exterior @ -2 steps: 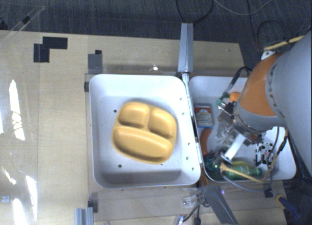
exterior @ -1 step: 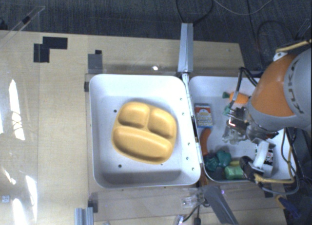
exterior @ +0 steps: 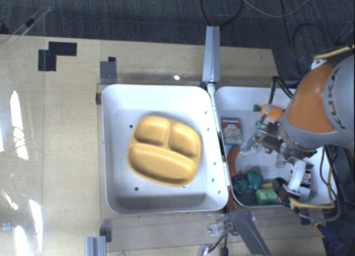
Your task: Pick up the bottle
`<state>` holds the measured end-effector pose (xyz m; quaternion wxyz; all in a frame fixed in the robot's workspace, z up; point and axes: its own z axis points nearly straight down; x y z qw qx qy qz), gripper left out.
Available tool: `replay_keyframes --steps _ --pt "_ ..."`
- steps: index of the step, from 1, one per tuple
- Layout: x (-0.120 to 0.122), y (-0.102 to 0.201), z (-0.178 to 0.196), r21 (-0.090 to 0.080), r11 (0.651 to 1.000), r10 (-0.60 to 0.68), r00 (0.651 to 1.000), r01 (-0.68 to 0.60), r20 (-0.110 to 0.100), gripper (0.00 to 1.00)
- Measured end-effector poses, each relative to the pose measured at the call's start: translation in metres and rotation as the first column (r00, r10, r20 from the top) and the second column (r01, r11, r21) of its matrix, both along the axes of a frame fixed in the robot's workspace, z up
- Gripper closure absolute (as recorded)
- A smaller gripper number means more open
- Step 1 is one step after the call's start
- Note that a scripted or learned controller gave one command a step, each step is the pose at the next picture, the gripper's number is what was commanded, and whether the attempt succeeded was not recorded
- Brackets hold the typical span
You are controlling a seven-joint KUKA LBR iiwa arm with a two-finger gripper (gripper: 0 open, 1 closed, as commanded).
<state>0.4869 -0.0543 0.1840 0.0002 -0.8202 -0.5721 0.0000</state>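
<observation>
One "KUKA"-lettered arm (exterior: 324, 105) over rt bin (exterior: 244, 95); tool (exterior: 266, 141) state unclear.

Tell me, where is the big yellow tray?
The yellow tray sits in the middle of the left white bin, on the left side of the camera view. The right bin, with the small toys and the robot arm, is next to it.

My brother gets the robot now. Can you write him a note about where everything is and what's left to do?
Gripper: down in the right bin, beside a small card box; can't tell if it grips anything.
Bottle: can't pick it out; green items lie at the bin's near edge.
Left bin: holds a yellow divided tray.
Done: no pick visible.
Left: find, grasp and lift the bottle.
</observation>
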Motion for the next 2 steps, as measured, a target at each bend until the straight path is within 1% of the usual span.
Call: replay_keyframes --steps 1,2 --pt "0.001 0.038 0.0 0.001 0.984 -0.179 0.984 0.179 0.003 0.0" --pt "0.0 0.076 0.0 0.001 0.962 -0.274 0.962 0.274 0.002 0.0"
